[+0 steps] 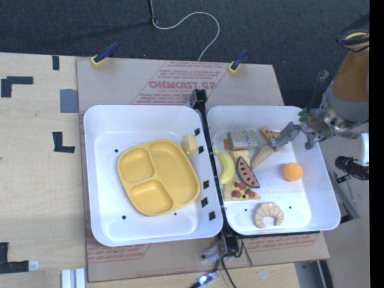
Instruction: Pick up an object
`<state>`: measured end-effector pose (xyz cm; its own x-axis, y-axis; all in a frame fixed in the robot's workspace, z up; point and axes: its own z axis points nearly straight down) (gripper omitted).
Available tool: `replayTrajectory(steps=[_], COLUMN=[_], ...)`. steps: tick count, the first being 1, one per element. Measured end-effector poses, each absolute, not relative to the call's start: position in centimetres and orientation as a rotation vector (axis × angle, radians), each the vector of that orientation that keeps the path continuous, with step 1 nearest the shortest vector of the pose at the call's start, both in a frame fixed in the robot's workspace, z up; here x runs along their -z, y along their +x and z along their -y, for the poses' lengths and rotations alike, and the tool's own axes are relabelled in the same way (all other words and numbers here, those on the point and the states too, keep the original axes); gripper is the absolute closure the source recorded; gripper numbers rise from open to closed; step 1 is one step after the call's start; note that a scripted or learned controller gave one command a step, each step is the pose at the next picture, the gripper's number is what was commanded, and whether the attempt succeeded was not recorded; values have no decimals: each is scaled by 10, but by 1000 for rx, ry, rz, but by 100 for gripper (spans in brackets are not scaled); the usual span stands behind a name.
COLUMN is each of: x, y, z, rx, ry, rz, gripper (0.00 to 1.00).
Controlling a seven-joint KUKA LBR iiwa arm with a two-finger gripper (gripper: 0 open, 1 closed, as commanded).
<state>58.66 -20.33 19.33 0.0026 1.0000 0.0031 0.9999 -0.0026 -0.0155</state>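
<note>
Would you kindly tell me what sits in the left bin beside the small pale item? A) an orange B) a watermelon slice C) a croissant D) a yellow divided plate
D: the yellow divided plate lies in the left bin, while the orange, croissant and watermelon slice are in the right bin.

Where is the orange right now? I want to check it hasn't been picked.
In the camera view the orange lies loose on the floor of the right bin, toward its right side, right of the watermelon slice and above the croissant.
</note>
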Motion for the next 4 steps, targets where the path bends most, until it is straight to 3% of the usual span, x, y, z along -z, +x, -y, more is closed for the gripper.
replayTrajectory(steps=[1, 3, 4], x=[-202, -87, -100], y=[590, 596, 597], z=[203, 199, 199], rx=[-2, -4, -3], ry=[-2219, -2217, -2216], rz=[2222, 2221, 2224], gripper=[0, 0, 100])
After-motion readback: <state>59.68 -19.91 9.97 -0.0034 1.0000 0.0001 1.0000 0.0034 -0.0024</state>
